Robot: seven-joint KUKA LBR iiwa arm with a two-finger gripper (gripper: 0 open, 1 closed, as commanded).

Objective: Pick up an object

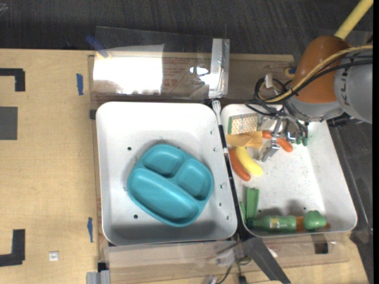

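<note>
My gripper [269, 149] hangs low over the back left part of the right bin [320, 182], just right of a pile of toy food. The pile holds a beige speckled packet [243, 123], an orange wedge [249, 138], a yellow banana [249, 162] and an orange-red sausage [239, 170]. A small orange-red piece [285, 145] lies close against the gripper's right side; whether it touches is unclear. The grey arm with its orange band [320, 67] reaches in from the upper right.
Along the right bin's front wall lie a green stick [253, 201], a green bottle with a yellow label [276, 222] and a green-orange piece [314, 220]. The left bin [118, 129] holds a teal divided plate [172, 183]. Black cables [269, 93] loop near the wrist.
</note>
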